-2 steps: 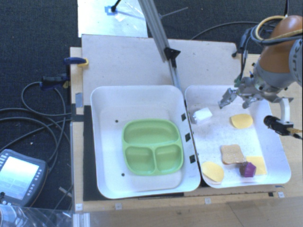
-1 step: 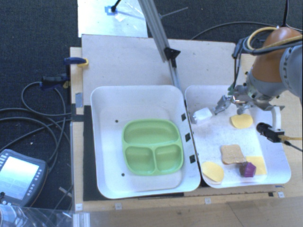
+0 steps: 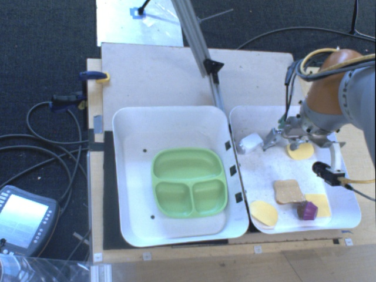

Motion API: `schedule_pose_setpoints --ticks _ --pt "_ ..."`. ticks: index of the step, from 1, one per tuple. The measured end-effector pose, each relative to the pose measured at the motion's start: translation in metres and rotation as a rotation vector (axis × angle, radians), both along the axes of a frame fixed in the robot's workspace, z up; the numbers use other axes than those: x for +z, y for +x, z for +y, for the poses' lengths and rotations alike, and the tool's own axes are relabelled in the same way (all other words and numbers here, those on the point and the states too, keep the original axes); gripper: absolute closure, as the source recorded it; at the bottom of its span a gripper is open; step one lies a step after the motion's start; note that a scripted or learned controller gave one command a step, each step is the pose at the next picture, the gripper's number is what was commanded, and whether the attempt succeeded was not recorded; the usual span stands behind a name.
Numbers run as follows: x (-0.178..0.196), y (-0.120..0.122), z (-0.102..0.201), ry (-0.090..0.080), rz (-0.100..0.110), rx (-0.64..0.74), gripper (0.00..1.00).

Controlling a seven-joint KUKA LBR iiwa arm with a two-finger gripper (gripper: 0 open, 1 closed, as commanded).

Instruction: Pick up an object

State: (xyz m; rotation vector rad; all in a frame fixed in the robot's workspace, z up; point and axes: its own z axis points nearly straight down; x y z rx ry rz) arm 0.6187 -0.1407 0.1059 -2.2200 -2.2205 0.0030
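While nothing looks lifted yet, the arm [image 3: 338,93] has its jaws low inside the right bin [image 3: 352,216], toward that bin's eleven o'clock, with a small white block [image 3: 249,141] just beside the metal fingertips [image 3: 271,140]. The tips may be slightly parted, but glare and the slant of the view hide the gap, so I cannot tell how wide they stand or whether they grip anything. Other candidates lie untouched on the bin floor: a yellow disc [image 3: 301,151] near the wrist, a tan slice [image 3: 287,191], a purple piece [image 3: 306,210] and a yellow round [image 3: 264,213] toward six o'clock. In the left bin [image 3: 126,157] a green tray [image 3: 189,182] sits idle. Closing and raising both remain.
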Motion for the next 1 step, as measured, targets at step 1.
schedule_pose_setpoints --ticks 1 --pt "0.0140 0.0020 0.0003 0.000 -0.008 0.000 1.00"
